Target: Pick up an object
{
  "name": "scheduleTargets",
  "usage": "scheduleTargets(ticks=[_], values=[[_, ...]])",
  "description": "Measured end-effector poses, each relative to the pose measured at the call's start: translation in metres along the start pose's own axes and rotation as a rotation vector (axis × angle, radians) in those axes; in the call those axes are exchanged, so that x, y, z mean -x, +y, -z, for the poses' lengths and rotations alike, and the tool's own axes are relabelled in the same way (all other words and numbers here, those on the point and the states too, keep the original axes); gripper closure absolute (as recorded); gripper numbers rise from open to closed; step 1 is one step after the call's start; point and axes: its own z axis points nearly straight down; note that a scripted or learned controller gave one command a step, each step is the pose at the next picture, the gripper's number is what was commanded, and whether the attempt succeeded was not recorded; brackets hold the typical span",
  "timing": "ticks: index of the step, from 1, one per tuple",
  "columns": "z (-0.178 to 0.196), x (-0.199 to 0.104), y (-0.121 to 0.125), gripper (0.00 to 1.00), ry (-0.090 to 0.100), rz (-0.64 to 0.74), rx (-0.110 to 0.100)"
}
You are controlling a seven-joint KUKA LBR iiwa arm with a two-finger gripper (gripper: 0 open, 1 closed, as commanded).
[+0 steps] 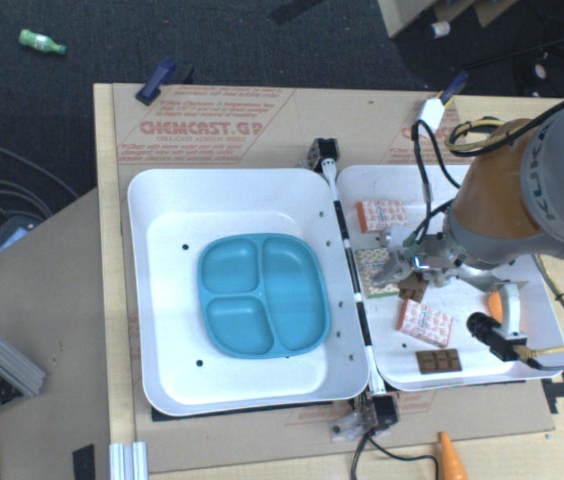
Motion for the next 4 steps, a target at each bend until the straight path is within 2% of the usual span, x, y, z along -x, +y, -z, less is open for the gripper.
scheduleTargets(ticks=[1, 2, 3, 4], values=[[0.001, -0.005, -0.004, 0.00, -0.003, -0.002, 0.005], [0.011, -0.006, -0.003, 1.00, -0.001, -0.001, 0.006], [0.011, -0.006, -0.003, 0.00, -0.001, -0.001, 0.007], [0.001, -0.001, -0.020, 0.00, 0.000, -0.001, 0.007]])
